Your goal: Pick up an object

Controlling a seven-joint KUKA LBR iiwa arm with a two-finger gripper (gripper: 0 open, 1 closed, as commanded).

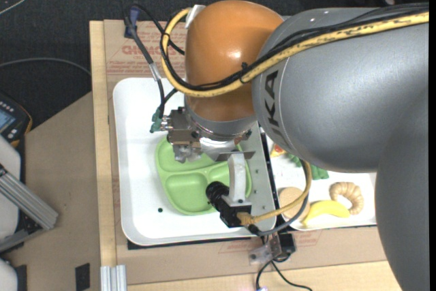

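Camera view: you've got the grey arm with its orange band [228,58] reaching in from the right and sitting over the left shallow white bin [133,146]. The gripper [197,146] hangs over a light-green moulded plastic tray [180,180], which lies in that bin's lower middle. The wrist hardware blocks the jaws, so you can't tell if they're released or clenched, nor whether anything sits between them. In the right white bin [354,220] you can see a yellow banana [327,210], just beside a tan curled pastry-like piece [349,193], probably a croissant toy. A yellow-and-black cable [225,82] loops around the wrist.
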